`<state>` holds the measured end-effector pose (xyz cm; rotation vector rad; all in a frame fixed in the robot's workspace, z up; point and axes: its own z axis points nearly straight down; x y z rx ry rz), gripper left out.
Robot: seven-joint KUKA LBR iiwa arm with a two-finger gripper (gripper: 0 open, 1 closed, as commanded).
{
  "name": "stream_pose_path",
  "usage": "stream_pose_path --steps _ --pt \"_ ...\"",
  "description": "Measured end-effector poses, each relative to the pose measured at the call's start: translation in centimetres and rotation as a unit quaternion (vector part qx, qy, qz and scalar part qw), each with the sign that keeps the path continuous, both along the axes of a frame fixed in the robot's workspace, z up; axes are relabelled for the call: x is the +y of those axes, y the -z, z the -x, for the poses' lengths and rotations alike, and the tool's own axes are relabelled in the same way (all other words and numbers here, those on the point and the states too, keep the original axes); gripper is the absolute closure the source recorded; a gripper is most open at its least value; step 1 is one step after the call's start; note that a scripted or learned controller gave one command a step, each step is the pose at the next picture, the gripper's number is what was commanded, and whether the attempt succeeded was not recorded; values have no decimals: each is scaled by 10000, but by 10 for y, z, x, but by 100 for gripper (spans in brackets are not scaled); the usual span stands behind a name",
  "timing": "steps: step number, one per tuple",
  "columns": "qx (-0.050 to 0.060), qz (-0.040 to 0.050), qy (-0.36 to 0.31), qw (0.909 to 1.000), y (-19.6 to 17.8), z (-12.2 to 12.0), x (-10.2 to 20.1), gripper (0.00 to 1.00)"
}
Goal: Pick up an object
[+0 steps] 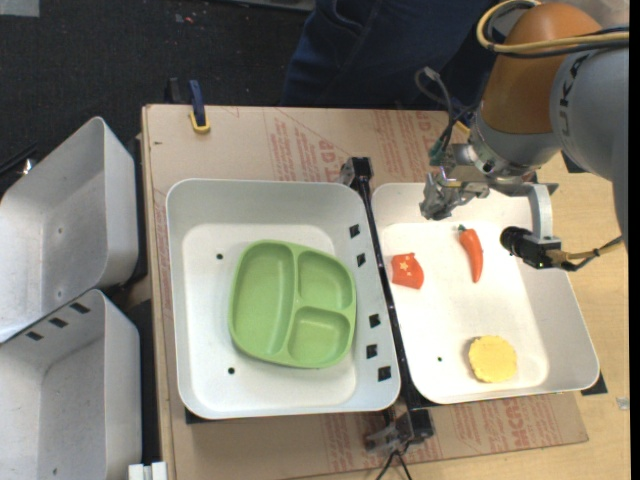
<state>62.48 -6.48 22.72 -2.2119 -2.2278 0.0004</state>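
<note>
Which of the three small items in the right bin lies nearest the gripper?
The slim red-orange chili pepper, just below the gripper; the red piece and the yellow round piece lie farther off.

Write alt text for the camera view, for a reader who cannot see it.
A grey arm's pincer hovers at the right bin's far edge, above a red chili, a red piece and a yellow disc. The left bin holds a green divided plate.

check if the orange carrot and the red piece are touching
Apart: the camera view shows bare white bin floor between the carrot and the red piece.
</note>
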Motion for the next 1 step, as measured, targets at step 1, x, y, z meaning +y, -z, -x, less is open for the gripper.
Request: stream_pose_path --steps 1 --pt "-3 -5 -4 10000 -7 15 56 100"
